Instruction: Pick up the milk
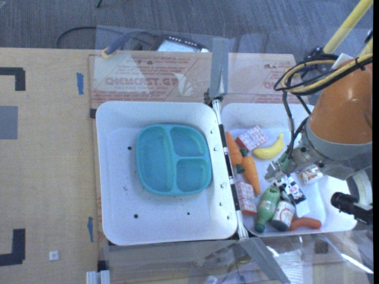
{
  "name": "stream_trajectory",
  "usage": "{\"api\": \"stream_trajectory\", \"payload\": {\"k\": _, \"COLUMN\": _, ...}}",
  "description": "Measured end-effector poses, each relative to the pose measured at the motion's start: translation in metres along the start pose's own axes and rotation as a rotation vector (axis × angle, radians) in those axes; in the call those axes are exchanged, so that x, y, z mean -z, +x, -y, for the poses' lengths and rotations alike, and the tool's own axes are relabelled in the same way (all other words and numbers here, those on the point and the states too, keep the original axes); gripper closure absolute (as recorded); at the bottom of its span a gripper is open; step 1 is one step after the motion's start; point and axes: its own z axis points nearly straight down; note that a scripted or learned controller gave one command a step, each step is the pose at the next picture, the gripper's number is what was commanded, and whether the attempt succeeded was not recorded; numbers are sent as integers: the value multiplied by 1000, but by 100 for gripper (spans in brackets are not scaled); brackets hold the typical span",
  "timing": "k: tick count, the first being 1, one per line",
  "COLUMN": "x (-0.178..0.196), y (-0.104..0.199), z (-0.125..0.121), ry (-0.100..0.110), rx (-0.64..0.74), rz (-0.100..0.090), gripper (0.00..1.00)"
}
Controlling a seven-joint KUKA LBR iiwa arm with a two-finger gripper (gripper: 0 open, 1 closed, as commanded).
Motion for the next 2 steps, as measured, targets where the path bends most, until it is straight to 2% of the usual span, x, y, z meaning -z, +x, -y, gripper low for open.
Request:
{"api": "stream_trajectory", "payload": {"k": 1, "x": 27, "y": -1, "z": -20, "ry": 0, "rx": 106, "rz": 0, "gripper": 100}}
{"api": "stream_trajectory", "payload": {"k": 2, "x": 150, "y": 5, "z": -14, "ry": 0, "rx": 281, "rz": 1, "gripper": 100}}
